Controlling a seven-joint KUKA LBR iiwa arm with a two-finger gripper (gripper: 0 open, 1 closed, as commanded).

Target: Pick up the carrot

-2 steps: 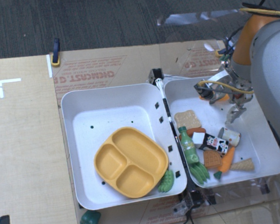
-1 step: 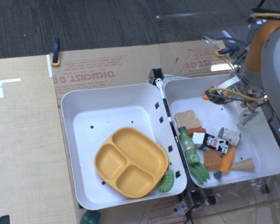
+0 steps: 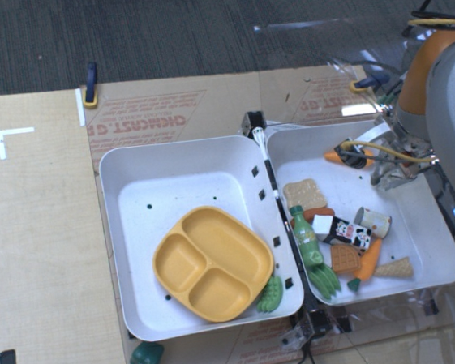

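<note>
Two white bins point(image 3: 127, 229) sit on a brown bench. Inside the left one is a yellow plate point(image 3: 212, 262). On the right bin's near side, among the toy food, lies the carrot point(image 3: 369, 260). Above its far right side hangs the gripper point(image 3: 389, 168); whether it is clenched, I cannot tell.

A yellow divided plate point(image 3: 212, 262) is lying in the left bin point(image 3: 129, 180), with a green pickle-like toy point(image 3: 270, 294) resting at its lower right edge. In the right bin point(image 3: 434, 272), a green bottle point(image 3: 306, 240) is lying near the left wall, a cracker point(image 3: 305, 193) is sitting above it, and a waffle point(image 3: 345, 259), a small black-and-white carton point(image 3: 353, 234) and a cone point(image 3: 394, 269) are clustering nearby. A green pepper point(image 3: 147, 357) is sitting on the bench below the left bin. A blue clamp point(image 3: 91, 84) is gripping the cardboard edge.
</note>
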